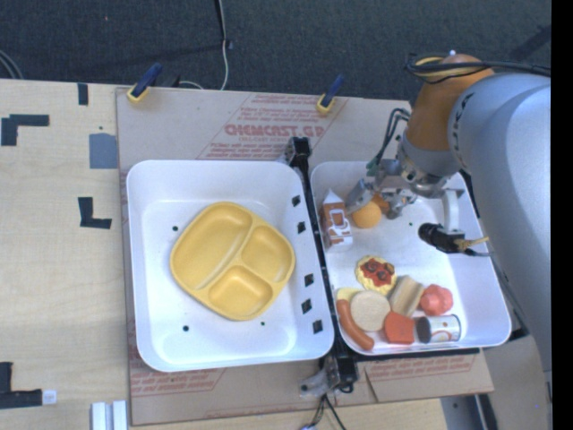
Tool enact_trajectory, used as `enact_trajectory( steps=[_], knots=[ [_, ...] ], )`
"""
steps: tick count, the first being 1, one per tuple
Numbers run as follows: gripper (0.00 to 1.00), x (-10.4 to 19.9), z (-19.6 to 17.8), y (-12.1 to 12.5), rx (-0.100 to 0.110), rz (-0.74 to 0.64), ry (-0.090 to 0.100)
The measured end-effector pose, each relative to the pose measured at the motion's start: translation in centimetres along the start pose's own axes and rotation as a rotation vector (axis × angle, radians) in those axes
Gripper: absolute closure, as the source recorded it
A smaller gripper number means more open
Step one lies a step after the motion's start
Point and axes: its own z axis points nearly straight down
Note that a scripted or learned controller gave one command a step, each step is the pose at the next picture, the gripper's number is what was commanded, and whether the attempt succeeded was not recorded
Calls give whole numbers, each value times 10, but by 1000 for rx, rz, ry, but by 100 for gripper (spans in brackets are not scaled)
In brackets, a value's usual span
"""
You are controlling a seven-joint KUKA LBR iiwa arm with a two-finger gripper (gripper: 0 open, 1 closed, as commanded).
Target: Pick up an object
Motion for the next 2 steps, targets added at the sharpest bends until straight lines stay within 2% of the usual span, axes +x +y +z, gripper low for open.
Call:
enact_trajectory(
  steps=[1, 2],
  knots=[
    [0, 1, 0, 0, -2, 1, -5],
    [100, 0, -11, 1, -9, -1, -9]
  ],
)
